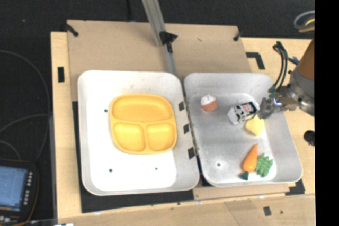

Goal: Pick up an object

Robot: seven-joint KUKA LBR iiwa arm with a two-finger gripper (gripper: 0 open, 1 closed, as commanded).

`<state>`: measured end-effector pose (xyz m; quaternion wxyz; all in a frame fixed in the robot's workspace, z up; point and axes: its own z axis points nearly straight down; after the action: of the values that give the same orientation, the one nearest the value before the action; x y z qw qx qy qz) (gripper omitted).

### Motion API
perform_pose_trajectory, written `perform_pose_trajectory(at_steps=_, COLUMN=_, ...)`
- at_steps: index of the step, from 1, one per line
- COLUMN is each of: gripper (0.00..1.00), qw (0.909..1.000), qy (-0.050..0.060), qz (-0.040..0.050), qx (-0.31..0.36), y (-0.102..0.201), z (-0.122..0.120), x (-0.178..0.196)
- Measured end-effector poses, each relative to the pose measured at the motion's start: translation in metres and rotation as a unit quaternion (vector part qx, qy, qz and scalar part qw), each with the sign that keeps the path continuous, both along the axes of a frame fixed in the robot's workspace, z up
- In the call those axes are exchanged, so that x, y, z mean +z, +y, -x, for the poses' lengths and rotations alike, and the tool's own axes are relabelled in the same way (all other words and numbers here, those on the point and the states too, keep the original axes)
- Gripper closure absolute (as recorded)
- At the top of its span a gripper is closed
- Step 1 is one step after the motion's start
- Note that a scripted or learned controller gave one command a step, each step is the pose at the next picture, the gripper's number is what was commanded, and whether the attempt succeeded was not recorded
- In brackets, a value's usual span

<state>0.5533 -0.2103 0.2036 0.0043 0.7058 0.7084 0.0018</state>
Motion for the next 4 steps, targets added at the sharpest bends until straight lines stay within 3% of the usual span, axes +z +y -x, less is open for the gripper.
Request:
perform_pose_trajectory(at_steps=2, gripper=1.00, qw=1.0000, qy=0.001, qz=0.0000, qx=0.000, y=-0.003, z=-0.005, x=0.099)
perform_pose_trajectory(at_steps=4, gripper=1.00, qw=1.0000, qy=0.003, qz=-0.0019, qx=0.002, y=0.105, z=-0.013, x=0.099)
